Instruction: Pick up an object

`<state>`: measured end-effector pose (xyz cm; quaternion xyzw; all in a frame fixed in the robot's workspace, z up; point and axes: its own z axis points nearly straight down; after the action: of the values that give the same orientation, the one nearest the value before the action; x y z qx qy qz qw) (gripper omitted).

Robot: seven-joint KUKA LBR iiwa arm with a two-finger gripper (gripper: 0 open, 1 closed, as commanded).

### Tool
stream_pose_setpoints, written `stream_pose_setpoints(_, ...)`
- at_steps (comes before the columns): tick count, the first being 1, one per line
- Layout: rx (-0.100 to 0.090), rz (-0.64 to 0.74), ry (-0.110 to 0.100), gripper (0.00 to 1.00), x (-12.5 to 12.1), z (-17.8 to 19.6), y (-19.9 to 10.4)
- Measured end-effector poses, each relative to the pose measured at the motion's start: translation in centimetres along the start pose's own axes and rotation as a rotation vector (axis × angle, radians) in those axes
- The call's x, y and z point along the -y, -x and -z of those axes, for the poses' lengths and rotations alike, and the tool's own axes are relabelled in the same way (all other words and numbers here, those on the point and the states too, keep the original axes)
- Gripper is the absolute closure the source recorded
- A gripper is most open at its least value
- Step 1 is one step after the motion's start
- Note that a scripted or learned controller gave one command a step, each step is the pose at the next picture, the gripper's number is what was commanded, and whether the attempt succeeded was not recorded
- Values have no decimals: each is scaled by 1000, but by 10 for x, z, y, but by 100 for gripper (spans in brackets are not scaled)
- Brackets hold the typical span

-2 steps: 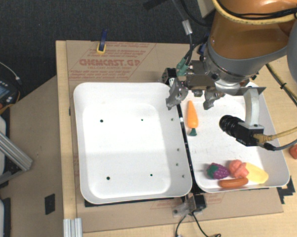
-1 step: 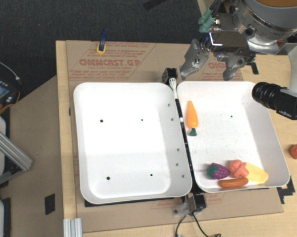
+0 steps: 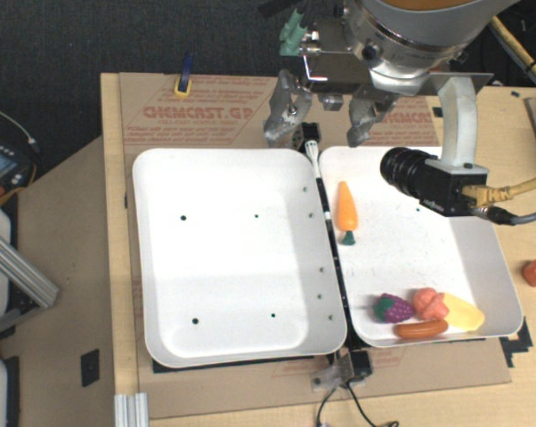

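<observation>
Logging what's on screen, biggest first.

- Arm (image 3: 428,7): comes in top right, wrist over the far rim of the bins.
- L bin (image 3: 223,256): nothing to pick, so I'd skip it.
- R bin (image 3: 482,256): all candidates are here.
- Gripper (image 3: 326,127): jaws spread wide, nothing between them. It hangs above the far end of the seam between the bins.
- Carrot (image 3: 345,205): my pick. It lies alone in the R bin, just beside the wall shared w/ the L bin, green end toward the near side. It's the obj closest to the gripper. I'd move the gripper nearward, centre over the orange body and close across the narrow width, not lengthwise. Watch that wall: one finger gets little room.
- Near-corner cluster: yellow piece (image 3: 466,315), sausage (image 3: 421,330), pink piece (image 3: 431,302), grapes (image 3: 393,308). They're touching or nearly so, a poor first choice, since the fingers wd likely nudge neighbours.

Hard to make out:
- Gripper height above the bins: can't judge from one slanted view.
- Far-right part of the R bin floor: covered by the robot.
- Orange obj (image 3: 535,274): outside the bin and cut off at the frame edge, so no ID.
- Pink piece: can't tell what it is.
</observation>
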<state>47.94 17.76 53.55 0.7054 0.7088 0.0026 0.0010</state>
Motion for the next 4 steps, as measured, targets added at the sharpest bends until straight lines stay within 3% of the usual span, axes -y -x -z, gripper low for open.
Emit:
stream_pose_setpoints(1, 0, -2, -1, 0, 0, 0, -49)
stream_pose_setpoints(2, 1, -8, 2, 0, -85, -1, -46)
stream_pose_setpoints(3, 7, -4, -18, 0, -37, -135, -46)
stream_pose_setpoints(4, -3, -2, 4, 0, 1, -5, -47)
